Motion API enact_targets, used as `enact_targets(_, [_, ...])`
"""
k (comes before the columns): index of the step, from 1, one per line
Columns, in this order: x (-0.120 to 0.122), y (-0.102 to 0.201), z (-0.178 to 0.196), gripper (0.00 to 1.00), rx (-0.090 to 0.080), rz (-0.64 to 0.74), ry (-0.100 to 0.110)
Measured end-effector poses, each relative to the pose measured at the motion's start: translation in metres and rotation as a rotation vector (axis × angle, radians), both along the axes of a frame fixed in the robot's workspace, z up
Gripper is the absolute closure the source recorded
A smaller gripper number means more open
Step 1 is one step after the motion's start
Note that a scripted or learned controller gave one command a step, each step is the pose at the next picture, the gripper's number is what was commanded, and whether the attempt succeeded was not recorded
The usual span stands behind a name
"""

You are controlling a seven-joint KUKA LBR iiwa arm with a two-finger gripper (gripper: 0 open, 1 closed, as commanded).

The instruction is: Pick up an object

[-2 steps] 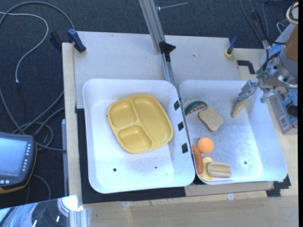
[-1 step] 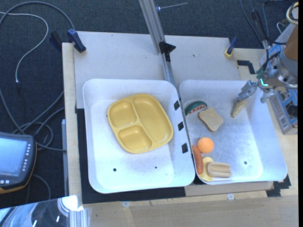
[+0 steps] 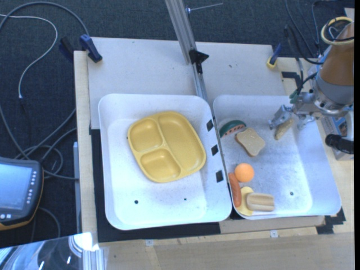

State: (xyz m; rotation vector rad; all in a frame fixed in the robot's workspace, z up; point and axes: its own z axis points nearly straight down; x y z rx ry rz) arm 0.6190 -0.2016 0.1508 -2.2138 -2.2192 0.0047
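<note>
The two-finger metal gripper point(image 3: 288, 122) hangs over the right shallow white bin point(image 3: 315, 184), its fingers point(image 3: 278, 119) spread apart, with a small tan elongated food piece point(image 3: 283, 130) between them. Whether they press on it I cannot tell. The piece's long axis runs diagonally, upper-right to lower-left.

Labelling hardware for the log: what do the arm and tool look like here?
The arm is a rounded grey cylinder with an orange band above the wrist and a pale yellowish ring at its top. The tool is bare silvery metal, small and angular, on a grey wrist flange. Thin dark cables run beside the wrist.
</note>
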Motion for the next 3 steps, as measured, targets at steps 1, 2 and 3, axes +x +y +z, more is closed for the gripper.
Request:
enact_targets(1, [-0.001,0.001,-0.053,0.0,0.0,-0.002,0.001])
enact_targets(2, [0.001,0.001,-0.038,1.0,-0.002,0.0,-0.008])
enact_targets(3, [0.008,0.001,0.008,1.0,-0.005,-0.001,-0.014])
